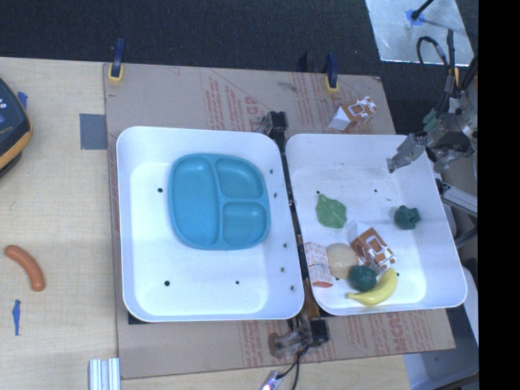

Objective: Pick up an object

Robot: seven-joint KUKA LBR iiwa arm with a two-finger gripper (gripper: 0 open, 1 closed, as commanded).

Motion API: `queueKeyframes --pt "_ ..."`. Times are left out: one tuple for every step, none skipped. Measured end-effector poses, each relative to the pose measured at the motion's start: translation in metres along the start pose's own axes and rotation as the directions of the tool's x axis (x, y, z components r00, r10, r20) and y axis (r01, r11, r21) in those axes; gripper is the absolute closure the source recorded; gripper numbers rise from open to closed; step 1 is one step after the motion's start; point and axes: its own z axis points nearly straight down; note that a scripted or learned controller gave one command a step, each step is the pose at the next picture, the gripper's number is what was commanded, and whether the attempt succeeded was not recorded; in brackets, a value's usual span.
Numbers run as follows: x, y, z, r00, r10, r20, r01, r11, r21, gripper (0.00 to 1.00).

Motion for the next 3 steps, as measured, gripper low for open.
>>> queueKeyframes --pt "0.057 -0.063 0.081 1.000 -0.001 0.000 0.001 1.000 0.002 0.00" --pt "0.029 -0.083 0.161 1.000 0.000 0.000 0.000 1.000 0.000 0.00" --pt "0.028 -0.083 0.151 1.000 -0.004 0.002 0.004 1.000 0.001 1.00"
